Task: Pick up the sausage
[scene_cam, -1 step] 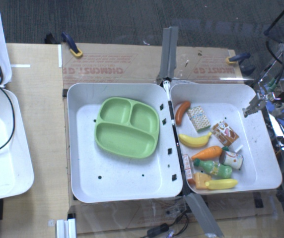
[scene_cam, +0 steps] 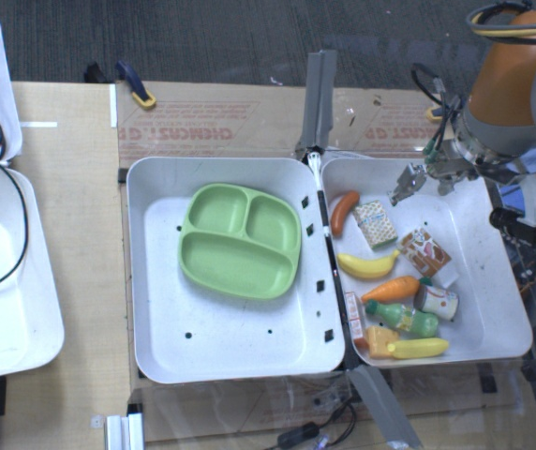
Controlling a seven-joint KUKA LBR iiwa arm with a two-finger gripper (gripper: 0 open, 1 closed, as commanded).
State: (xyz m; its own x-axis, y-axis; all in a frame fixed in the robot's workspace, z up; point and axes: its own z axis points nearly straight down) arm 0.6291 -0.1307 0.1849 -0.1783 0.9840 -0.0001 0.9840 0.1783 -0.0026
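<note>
The end effector, grasp state unclear, hangs right of the sausage, which lies steeply upper-right to lower-left.

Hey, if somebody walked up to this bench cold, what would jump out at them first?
Probably the pale green three-compartment plastic plate, lying alone in the left white bin. Next, the heap of toy food in the right white bin: a reddish-orange sausage near its upper left corner, a yellow banana and an orange carrot below it. The grey two-finger gripper hangs over that bin's far edge.
</note>
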